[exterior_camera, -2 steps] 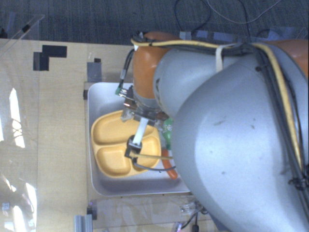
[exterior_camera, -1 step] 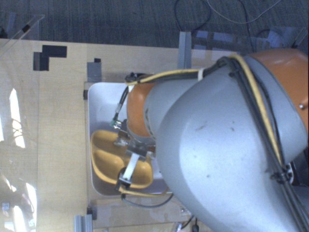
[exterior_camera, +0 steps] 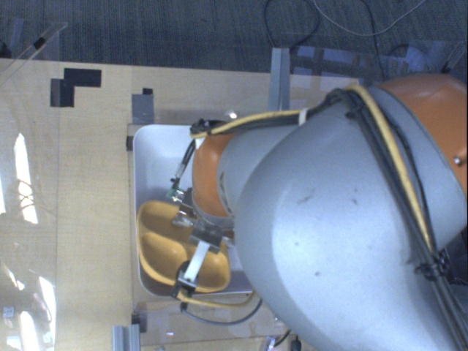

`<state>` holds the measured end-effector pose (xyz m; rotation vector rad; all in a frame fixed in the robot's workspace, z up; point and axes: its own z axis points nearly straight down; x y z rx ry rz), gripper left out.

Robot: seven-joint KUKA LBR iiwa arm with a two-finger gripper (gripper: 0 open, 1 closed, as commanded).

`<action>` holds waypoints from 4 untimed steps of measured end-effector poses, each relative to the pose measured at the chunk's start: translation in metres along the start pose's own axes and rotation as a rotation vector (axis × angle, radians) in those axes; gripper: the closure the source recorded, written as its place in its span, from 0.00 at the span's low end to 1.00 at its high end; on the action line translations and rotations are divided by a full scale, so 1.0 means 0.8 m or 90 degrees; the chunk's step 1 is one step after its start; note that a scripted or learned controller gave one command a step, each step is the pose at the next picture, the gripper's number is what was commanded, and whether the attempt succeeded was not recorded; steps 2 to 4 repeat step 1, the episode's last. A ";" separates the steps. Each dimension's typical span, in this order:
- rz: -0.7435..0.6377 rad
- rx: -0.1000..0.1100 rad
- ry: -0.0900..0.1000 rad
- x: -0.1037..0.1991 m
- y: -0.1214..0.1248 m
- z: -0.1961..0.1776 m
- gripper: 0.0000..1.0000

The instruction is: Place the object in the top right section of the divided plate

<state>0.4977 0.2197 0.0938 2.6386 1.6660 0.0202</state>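
large grey robot arm (exterior_camera: 329, 218) with an orange band (exterior_camera: 208, 178) above the wrist lies nearest the lens and covers the right of the view and much of the shallow white plastic bin (exterior_camera: 150, 159). the gripper (exterior_camera: 194, 229) hangs over the yellow divided plastic plate (exterior_camera: 157, 247), which sits in the near end of that bin. gripper state: cannot be told, as the wrist masks it. object to be placed: position cannot be determined, and whether it is carried under the wrist is not visible. assessment: the step in hand appears to be the placing over the plate. to do it well, the tool should centre over the top right section, clear of the raised divider ridge, and lower until the object rests before release, so nothing spills into a neighbouring section. clearances: the plate's rim lies close to the bin's left and near walls, so margin there is slight. the bin's far end shows bare white floor and offers room. the pale wooden bench (exterior_camera: 73, 210) left of the bin is open.
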 end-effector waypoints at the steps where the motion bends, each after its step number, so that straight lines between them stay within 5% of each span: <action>1: 0.080 0.005 -0.001 0.008 0.008 0.004 0.00; 4: 0.080 0.005 -0.001 0.008 0.008 0.004 0.00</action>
